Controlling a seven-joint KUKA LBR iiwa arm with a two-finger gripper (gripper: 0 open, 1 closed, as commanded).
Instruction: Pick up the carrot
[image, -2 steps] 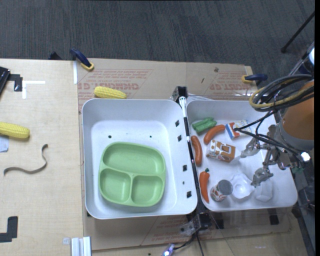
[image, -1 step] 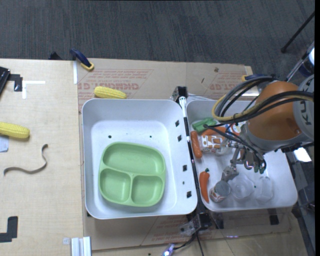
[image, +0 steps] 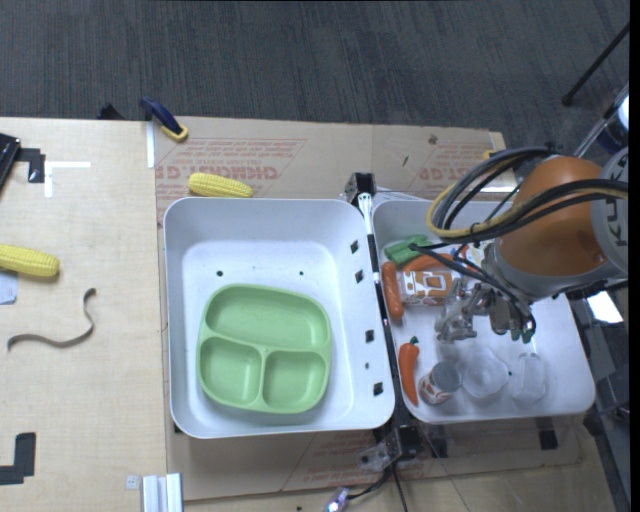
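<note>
The carrot is small and orange with a green top. It lies along the left wall of the right bin, near the front. My gripper hangs over the middle of that bin, to the right of the carrot and a little behind it. It stands apart from the carrot. Nothing shows between its metal parts. The orange-banded wrist covers the bin's back right part.
The right bin also holds an orange sausage-like piece, an orange and white box, a green item, a small can and clear cups. A green divided plate sits in the left bin. Corn cobs lie outside.
</note>
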